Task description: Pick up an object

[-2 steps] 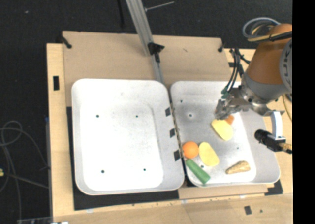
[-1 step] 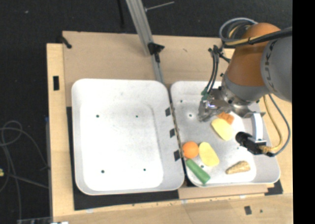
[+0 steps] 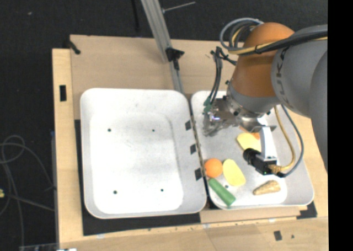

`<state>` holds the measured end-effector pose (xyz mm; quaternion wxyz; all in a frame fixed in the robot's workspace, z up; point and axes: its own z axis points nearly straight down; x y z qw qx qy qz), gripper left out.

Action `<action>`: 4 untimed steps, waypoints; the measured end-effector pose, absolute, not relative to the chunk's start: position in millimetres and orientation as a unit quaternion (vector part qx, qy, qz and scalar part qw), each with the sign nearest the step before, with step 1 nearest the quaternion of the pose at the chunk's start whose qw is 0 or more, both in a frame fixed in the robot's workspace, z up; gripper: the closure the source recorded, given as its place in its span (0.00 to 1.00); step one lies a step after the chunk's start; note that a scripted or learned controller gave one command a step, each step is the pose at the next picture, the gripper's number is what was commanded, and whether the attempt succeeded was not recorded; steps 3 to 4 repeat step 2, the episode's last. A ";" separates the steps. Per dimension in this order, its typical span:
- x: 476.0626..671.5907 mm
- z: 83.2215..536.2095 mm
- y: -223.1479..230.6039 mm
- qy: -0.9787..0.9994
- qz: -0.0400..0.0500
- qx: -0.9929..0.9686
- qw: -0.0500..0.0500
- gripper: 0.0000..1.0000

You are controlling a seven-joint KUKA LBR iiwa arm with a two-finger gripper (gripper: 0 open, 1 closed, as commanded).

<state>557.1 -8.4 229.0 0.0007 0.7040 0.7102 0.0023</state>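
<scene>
Objects to choose from all lie in the right bin (image 3: 298, 197), gathered toward its near end: an orange ball (image 3: 213, 167), a yellow piece (image 3: 234, 172) just beside it on the right, a green stick (image 3: 221, 191) running slantwise along the near-left corner, a tan wedge (image 3: 266, 188) further right, and another yellow piece (image 3: 248, 140) partly under the arm's wrist. The left bin (image 3: 132, 150) sits alongside, its rim touching the right bin's rim.

The gripper (image 3: 211, 124) hangs over the far-left part of the right bin, close to the dividing rim. From it, the orange ball lies toward the near edge of the bench, almost straight along the rim; the yellow piece is near it and a little to the right. The green stick is furthest along that same line, its long axis slanting from the ball toward the near-right. The ball looks like the nearest candidate, so the coming move probably turns on travelling toward the viewer along the rim and then descending.

The fingers are small, dark and blurred against the wrist, so I cannot tell whether they are apart or together. Nothing is visible between them, and they appear to touch no object
</scene>
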 end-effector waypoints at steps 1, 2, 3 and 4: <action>539.9 227.3 37.7 0.709 0.000 0.705 0.000 1.00; 524.6 236.9 82.7 0.710 0.001 0.704 -0.001 1.00; 524.6 236.9 82.7 0.710 0.001 0.704 -0.001 1.00; 524.6 236.9 82.7 0.710 0.001 0.704 -0.001 1.00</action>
